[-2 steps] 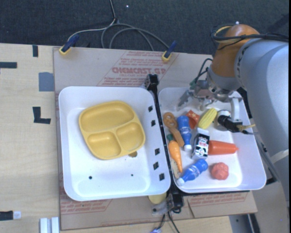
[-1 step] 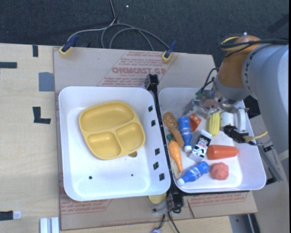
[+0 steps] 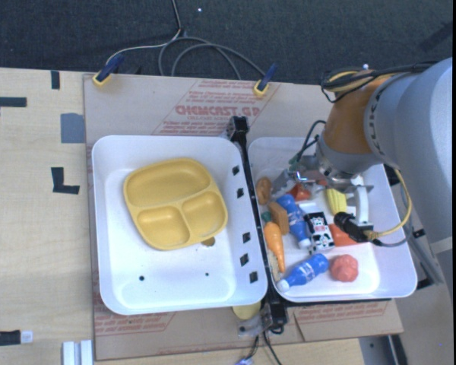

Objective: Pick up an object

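Gripper lowered into the right bin, over a cluster of small toy foods beside the centre divider.
Whether the jaws are open or closed cannot be told here, since the wrist hides them, and nothing is seen held. Candidates lie close together: a blue bottle near the front wall, an orange carrot beside it, a red ball to their right, a yellow corn piece under the arm. All look light, stiff, smooth plastic, likely slippery; the bottle's narrow body or the carrot's mid-length should suit a crosswise pinch. The left bin holds a yellow divided plate.
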Motion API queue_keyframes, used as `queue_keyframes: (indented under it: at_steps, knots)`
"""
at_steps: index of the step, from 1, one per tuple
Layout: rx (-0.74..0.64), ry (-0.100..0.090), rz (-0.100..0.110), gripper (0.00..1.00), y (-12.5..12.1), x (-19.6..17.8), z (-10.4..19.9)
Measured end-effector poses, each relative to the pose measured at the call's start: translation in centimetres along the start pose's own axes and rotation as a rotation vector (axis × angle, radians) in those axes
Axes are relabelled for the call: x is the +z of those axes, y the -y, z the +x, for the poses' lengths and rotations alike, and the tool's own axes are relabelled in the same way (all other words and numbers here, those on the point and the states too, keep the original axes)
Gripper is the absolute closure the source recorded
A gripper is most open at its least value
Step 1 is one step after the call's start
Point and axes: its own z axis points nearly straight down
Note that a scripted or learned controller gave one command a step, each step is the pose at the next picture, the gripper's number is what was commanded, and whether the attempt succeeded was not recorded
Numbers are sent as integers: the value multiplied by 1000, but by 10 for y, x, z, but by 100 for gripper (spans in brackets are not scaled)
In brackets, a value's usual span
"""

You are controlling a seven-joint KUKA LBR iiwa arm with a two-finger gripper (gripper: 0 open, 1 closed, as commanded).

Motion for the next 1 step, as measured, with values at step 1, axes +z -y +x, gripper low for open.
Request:
queue_keyframes:
  at_steps: [1]
  knots:
    - [0,-3,2,0,-42,1,-16]
